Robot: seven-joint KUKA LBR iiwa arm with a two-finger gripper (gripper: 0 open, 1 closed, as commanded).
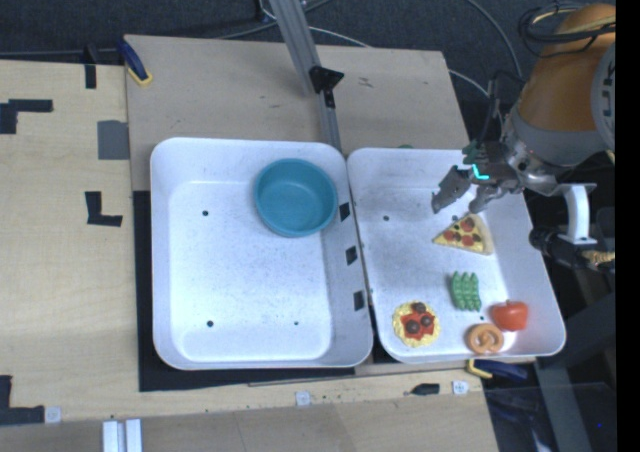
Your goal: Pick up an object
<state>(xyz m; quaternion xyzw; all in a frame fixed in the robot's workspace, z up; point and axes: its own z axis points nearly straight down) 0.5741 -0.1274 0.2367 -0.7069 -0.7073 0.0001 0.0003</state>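
My gripper [457, 202] hangs over the right bin [400, 240], its two dark fingers spread apart with nothing between them. Just below and to the right of the fingertips lies a toy pizza slice [465, 235]. Further toward the front of the same bin are a green ridged piece [464, 290], a round pizza [416, 323], a red tomato-like toy [510, 315] and an orange ring-shaped toy [485, 338]. A blue bowl [295, 196] sits at the back of the left bin [200, 270].
A slanted metal pole [300, 40] runs down to the seam between the bins at the back. The wooden bench [60, 240] extends to the left. Cables loop behind the right bin.
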